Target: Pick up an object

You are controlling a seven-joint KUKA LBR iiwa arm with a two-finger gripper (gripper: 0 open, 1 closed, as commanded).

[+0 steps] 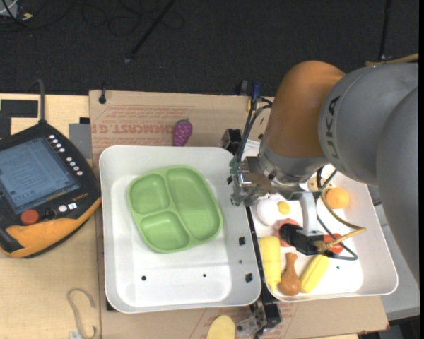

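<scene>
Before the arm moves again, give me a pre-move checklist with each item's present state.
1. Arm over the right bin, where the small items lie: ok.
2. Object between the fingers: cannot tell; the wrist hides the gripper.
3. Candidates in view: ok; a yellow piece, a tan drumstick-shaped toy and an orange ball lie in the right bin.
4. Items spaced for a clean pick: not ok; they crowd together beside the arm's cable.
5. Left bin holds the green divided plate, away from the arm: ok.
6. Strays outside the bins: not ok; a purple item sits on the cardboard behind.
</scene>
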